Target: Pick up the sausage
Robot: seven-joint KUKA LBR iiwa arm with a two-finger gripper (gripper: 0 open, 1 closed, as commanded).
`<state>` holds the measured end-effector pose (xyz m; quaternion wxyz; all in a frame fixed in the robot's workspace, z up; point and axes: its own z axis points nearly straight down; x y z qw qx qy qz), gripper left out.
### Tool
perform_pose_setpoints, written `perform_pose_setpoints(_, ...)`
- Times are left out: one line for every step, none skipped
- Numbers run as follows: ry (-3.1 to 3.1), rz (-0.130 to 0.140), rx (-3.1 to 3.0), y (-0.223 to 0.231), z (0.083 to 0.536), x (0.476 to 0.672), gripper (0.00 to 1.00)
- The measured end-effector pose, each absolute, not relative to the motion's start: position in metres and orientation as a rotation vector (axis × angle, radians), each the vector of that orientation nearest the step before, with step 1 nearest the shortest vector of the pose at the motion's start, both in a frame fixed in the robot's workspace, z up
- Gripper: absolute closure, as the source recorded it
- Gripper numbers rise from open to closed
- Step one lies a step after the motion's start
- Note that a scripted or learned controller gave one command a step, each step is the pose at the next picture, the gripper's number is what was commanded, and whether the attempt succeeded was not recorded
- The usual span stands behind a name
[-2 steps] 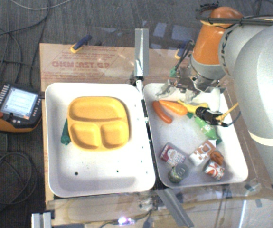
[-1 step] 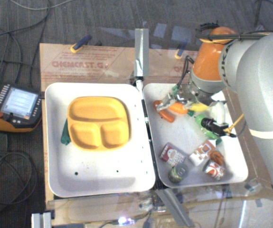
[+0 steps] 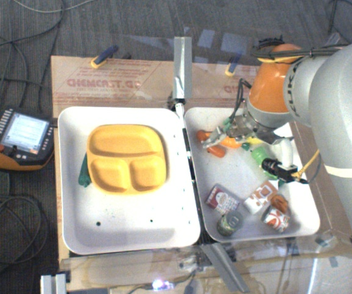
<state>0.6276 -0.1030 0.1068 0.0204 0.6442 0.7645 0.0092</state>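
The grey arm's two-finger gripper (image 3: 220,137) hangs low over the far left corner of the right shallow white bin (image 3: 303,225), among small orange and green toy foods, its jaws too blurred to judge, and the sausage cannot be picked out there with certainty.

Two white bins (image 3: 71,225), one yellow tray (image 3: 127,158)

I see my arm (image 3: 322,97) reaching in from the right, grey with its orange band bent downward; the claw (image 3: 228,133) hangs low at the wrist's end, pointing left.
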Motion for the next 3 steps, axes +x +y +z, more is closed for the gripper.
perform_pose_setpoints(2.353, 0.029, 2.018, -0.104, 0.107, 0.642, 0.0)
perform_pose_setpoints(2.485, 0.004, 1.902, -0.099, 0.089, 0.604, 0.0)
perform_pose_setpoints(2.486, 0.013, 1.903, -0.097, 0.099, 0.605, 1.0)
